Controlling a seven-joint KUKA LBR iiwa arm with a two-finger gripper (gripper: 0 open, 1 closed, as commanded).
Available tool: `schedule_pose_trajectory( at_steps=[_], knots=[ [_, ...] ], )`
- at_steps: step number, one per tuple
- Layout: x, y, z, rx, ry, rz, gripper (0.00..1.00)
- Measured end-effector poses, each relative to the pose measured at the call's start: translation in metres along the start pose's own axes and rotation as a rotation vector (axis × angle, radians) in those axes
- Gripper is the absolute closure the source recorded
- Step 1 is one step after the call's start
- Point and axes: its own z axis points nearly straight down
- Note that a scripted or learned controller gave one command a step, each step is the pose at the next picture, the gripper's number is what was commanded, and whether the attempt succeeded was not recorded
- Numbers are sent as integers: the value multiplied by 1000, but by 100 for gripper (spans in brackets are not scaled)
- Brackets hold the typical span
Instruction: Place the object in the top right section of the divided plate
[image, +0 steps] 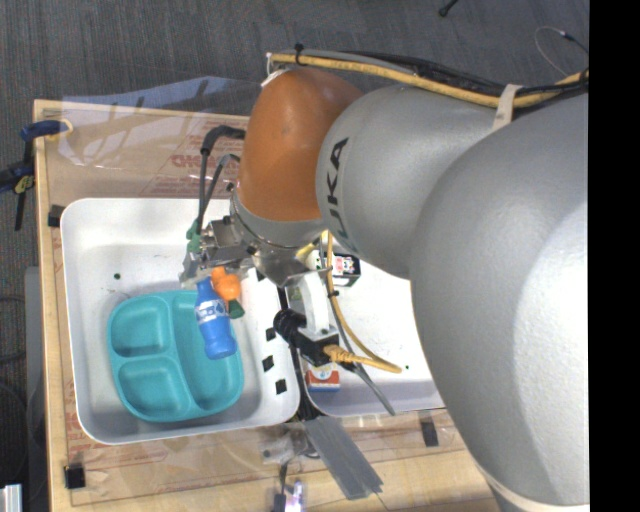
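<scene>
The teal divided plate (150, 385) lies in the left bin (90, 250), with two sections on its left and one long section on its right. A blue bottle with a white label (216, 328) is over the upper part of the plate's right section, its cap pointing up toward my gripper (212, 268). The gripper hangs just above the bottle's cap, at the plate's top right corner. A small orange and green piece (229, 288) sits right beside the cap. The big grey and orange wrist hides how the gripper meets the bottle.
The right bin (390, 400) holds a small red and white carton (322, 376) near its front left and a small red and black item (344, 266) farther back. The arm covers most of that bin. A yellow cable (360, 358) trails across it.
</scene>
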Motion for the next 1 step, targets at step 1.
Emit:
schedule_pose_trajectory(
  at_steps=[1],
  knots=[
    [64,20,12,1,0,-26,100]
  ],
)
